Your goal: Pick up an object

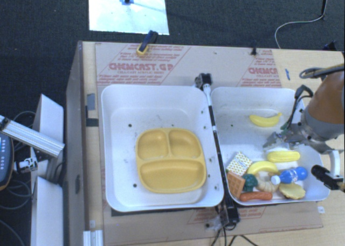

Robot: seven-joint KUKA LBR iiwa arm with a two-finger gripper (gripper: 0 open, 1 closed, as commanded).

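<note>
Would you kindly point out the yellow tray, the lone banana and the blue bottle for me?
Yellow tray (pixel 171 160): camera view, its large front compartment.
Lone banana (pixel 265 120): camera view, middle of its curve.
Blue bottle (pixel 294 175): camera view, its blue body.

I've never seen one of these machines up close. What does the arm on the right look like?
The arm is a rounded grey body with an orange band above the wrist. A dark cable loops beside it. At its end sits a small metal gripper with thin fingers.
</note>
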